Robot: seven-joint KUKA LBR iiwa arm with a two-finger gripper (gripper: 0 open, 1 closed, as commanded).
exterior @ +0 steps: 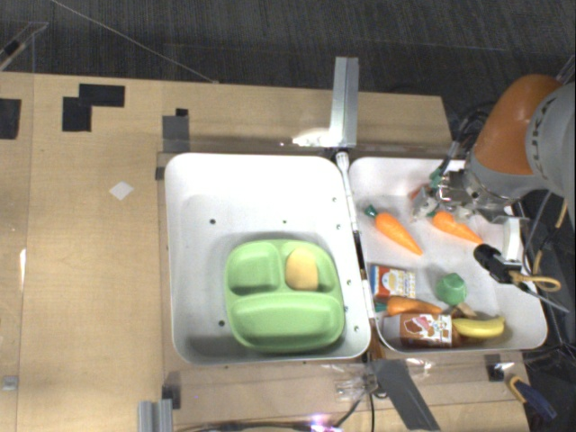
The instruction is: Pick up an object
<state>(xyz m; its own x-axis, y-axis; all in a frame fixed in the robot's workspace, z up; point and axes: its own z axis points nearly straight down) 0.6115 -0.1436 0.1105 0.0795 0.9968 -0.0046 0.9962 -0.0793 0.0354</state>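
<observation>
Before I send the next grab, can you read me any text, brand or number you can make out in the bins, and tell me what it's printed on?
No text can be read here.
Blue and white carton in the right bin: it bears printing, too small and blurred to read.
Brown carton beside the banana: a label shows, also unreadable.
Green divided plate in the left bin: no lettering visible.

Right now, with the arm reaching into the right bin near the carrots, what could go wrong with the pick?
1. The end effector sits between two carrots, one to its left and one just below; it may nudge one rather than grasp it.
2. Both carrots are tapered and smooth, so either could slip out.
3. The arm works close to the right bin's far wall, which may limit its approach.
</observation>
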